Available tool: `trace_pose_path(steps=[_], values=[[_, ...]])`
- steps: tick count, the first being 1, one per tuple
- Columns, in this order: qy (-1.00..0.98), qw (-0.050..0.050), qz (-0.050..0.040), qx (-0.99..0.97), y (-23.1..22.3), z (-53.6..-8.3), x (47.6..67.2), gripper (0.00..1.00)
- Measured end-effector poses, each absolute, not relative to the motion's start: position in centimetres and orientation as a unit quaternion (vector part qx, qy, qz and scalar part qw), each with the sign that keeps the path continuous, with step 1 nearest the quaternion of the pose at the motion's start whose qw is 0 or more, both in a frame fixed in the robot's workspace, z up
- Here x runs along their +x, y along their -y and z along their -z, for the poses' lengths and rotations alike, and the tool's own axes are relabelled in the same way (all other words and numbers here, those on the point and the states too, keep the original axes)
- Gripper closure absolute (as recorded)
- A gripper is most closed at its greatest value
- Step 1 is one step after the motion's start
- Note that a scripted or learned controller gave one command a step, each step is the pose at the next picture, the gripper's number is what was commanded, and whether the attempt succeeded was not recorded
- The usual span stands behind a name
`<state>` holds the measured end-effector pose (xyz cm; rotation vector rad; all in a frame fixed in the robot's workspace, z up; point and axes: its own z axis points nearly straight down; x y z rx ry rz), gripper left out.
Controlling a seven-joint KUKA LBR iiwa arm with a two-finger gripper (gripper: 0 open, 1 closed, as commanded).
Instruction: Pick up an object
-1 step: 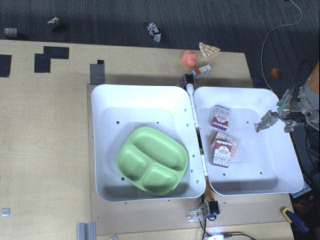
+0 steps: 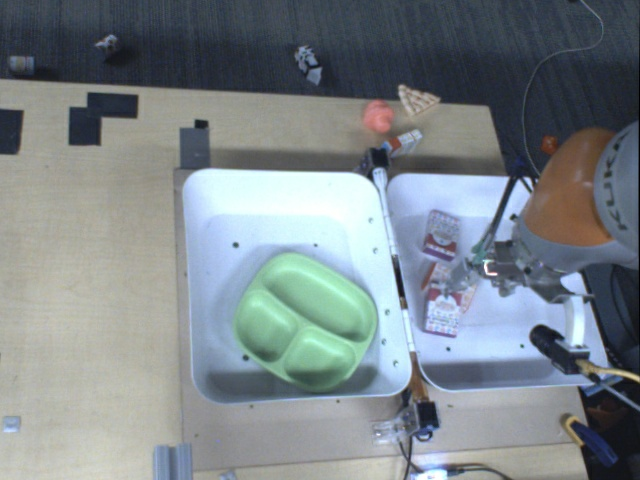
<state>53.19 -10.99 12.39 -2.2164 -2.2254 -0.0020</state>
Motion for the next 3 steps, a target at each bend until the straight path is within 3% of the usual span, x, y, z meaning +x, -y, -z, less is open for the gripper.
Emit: trace_pose_path(steps=[1, 2, 3], values=[[0.708, -0.006, 0.0053, -0.707, 9.4, -10.4, 52.2, 0.00], [0.708, -0.009, 0.0078, -0.706, 9.4, -11.7, 52.5, 1.00], [0.708, -0.007, 0.0065, -0.706, 9.4, -11.5, 52.4, 0.00]])
